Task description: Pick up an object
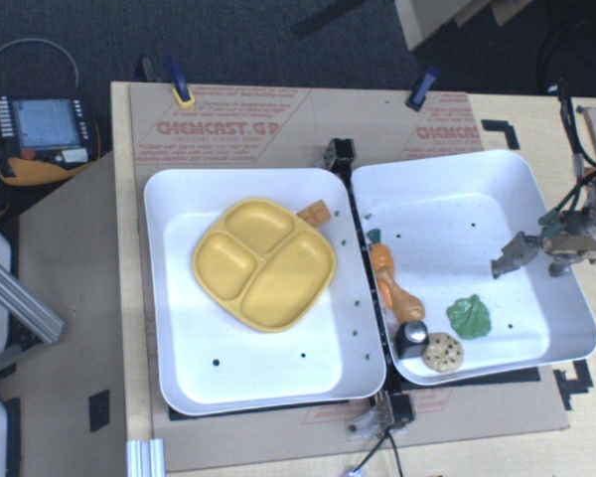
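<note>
The gripper [505, 263] reaches in low over the right bin's [497, 182] right edge; whether its claw is open or holding anything cannot be told. A carrot [390, 284], leaf [470, 316] and cookie [443, 351] lie near that bin's front-left corner. The board [219, 127] reads "CHEMCAST".

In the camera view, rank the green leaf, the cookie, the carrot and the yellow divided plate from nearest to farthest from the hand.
Measured from the hand over the right bin's right side:
1. Green leaf, right bin, below-left of the hand.
2. Cookie, right bin's near edge.
3. Carrot, right bin's left wall.
4. Yellow divided plate, left bin.
</note>
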`<move>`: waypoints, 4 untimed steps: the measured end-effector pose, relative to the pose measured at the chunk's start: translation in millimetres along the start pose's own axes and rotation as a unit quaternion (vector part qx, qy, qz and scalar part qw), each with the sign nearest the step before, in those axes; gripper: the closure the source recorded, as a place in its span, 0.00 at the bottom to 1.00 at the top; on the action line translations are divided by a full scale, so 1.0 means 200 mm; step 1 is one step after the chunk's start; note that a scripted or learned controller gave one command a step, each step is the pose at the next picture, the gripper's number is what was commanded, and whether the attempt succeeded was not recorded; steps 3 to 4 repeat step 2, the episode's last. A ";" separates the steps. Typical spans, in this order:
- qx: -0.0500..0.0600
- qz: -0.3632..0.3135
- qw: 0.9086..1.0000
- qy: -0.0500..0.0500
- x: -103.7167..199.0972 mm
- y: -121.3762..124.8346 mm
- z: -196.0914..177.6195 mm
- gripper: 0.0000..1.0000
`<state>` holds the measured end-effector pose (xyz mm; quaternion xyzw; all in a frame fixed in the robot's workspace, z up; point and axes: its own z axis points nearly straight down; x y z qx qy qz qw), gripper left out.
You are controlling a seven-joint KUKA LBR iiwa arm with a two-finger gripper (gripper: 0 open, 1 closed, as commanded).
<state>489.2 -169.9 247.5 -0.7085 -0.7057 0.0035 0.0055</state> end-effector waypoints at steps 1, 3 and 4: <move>-0.007 -0.002 1.000 -0.002 0.00 0.01 -0.03 0.00; -0.004 -0.002 1.000 0.000 0.02 -0.02 0.20 0.00; -0.004 -0.002 1.000 0.000 0.02 -0.02 0.20 0.00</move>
